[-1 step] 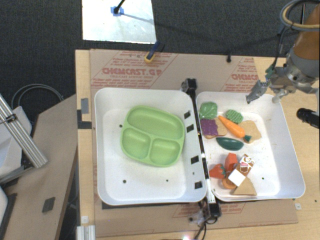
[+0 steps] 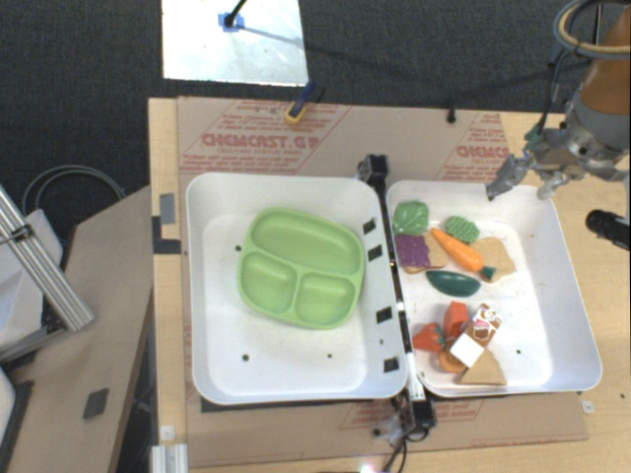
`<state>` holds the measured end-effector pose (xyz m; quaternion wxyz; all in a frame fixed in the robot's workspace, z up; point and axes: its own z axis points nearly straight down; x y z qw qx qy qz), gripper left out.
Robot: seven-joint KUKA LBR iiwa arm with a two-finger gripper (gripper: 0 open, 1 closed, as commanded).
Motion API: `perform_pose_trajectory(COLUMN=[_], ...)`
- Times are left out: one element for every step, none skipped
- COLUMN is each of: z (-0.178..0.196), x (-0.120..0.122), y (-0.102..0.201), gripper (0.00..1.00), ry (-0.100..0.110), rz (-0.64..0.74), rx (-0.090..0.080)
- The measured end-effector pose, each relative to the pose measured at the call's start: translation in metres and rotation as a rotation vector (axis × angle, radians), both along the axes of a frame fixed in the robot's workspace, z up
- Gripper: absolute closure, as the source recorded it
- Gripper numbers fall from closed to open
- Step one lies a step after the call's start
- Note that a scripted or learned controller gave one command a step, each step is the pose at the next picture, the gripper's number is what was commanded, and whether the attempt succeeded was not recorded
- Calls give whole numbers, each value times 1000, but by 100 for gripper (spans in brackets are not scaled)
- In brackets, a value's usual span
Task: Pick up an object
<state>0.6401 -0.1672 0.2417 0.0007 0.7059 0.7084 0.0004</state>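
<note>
Right-hand shallow white bin [image 2: 552, 294] holds the candidate objects, all toy food pieces, clustered in its left and centre. Upper group: a green leafy piece [image 2: 411, 216] at the top left of this bin, a purple slab [image 2: 413, 252] just below it, a small green ridged piece [image 2: 460, 230] to the right, an orange carrot [image 2: 458, 251] lying diagonally, its lower end resting against a tan bread-like slice [image 2: 496, 257]. A dark green pod-shaped piece [image 2: 454, 283] lies just under the carrot. Lower group, heaped together near the bin's front: red and orange chunks [image 2: 442, 331], a small white printed carton [image 2: 476, 329], a tan wedge [image 2: 482, 370].

The two-finger gripper [image 2: 523, 177] is at the upper right of the frame, over the far rim of the right bin, well apart from the toys. Its two prongs are spread, with nothing between them.

Left-hand white bin [image 2: 212, 264] contains a light green plastic divided tray [image 2: 301, 267] with three compartments, roughly centred.
</note>
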Motion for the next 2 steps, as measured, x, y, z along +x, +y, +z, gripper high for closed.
perform_pose_trajectory(z=[-48,-108], x=[-9,-15], y=[3,4], gripper=[0,0], ry=[2,3], rz=[-2,-2], rx=[0,1])
